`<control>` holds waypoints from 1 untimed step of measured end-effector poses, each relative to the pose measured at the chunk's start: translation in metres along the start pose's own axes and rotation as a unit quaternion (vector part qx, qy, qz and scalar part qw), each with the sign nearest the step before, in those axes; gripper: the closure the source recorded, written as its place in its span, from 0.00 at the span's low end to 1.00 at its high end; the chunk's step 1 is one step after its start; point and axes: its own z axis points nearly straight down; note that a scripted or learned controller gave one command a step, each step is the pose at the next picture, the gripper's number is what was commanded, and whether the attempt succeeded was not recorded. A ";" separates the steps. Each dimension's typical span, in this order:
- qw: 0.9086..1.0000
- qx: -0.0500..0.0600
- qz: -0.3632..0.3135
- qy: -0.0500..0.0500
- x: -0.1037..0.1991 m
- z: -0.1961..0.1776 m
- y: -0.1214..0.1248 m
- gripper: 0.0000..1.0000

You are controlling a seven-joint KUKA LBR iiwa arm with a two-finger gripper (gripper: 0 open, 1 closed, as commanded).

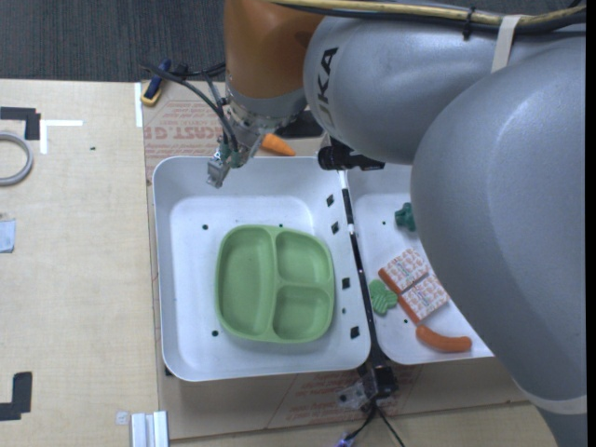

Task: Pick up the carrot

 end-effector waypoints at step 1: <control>0.985 0.002 0.175 0.002 0.020 0.027 -0.012 1.00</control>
